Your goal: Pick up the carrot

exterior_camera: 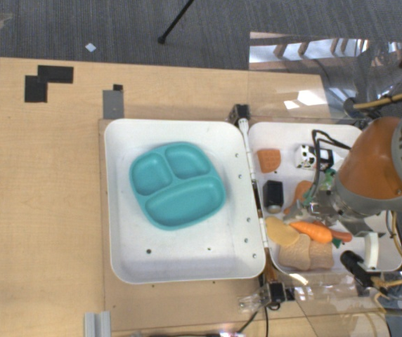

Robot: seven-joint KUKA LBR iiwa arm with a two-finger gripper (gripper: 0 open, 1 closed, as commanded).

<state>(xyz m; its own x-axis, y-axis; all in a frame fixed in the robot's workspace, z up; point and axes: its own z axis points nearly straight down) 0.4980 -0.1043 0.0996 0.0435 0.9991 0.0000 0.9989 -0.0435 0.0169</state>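
Two shallow white bins (117, 188) on wooden bench (39, 188); long orange carrot (313, 231) lying in right bin, just beside pale potato-shaped piece (280, 230). Pincer (318, 203) above carrot, opening impossible to tell.

A teal plate (178, 184) is sitting in the left bin (124, 251). In the right bin (285, 133), the arm (380, 163) is hanging over a carrot (312, 230) lying beside a tan block (305, 255).
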